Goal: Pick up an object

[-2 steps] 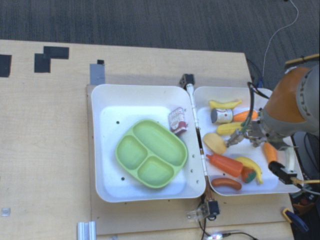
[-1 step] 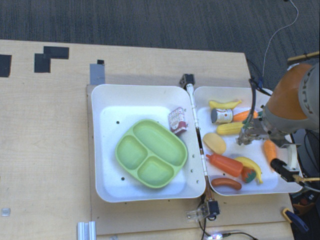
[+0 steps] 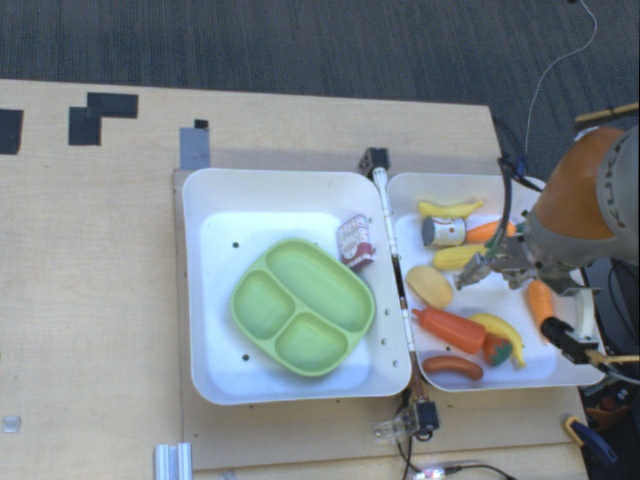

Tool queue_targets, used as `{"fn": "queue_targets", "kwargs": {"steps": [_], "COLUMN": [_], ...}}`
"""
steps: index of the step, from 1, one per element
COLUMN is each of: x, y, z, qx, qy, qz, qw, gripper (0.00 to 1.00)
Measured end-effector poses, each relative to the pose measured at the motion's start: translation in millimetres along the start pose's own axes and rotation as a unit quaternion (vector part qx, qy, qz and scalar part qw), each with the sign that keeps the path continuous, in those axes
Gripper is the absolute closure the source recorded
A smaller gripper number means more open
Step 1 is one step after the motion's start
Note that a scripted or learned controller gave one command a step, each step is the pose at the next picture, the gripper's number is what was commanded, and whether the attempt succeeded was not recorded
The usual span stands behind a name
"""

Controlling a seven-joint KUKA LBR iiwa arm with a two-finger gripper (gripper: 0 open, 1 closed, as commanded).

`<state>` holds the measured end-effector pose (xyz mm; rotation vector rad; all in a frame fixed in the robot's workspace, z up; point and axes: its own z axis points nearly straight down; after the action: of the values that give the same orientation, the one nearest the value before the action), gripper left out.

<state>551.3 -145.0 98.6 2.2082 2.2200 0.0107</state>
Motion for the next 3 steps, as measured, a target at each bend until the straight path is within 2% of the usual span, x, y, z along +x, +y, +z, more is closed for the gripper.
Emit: {"fn": "queue_targets", "kwargs": {"steps": [1,2,3], "x": [27.4,27.3,27.3], "y": [-49.4,-47.0,-47.0], "z": [10.3,-1.2,-1.1], "qx": [0.0,-0.003,-0.003], "qy": [0.0,-0.001,-0.001], "qz": [0.002,0.001,0.001], "qw": [1.0,1.0,1.0], "gripper": [0.0,1.0,0.0]}}
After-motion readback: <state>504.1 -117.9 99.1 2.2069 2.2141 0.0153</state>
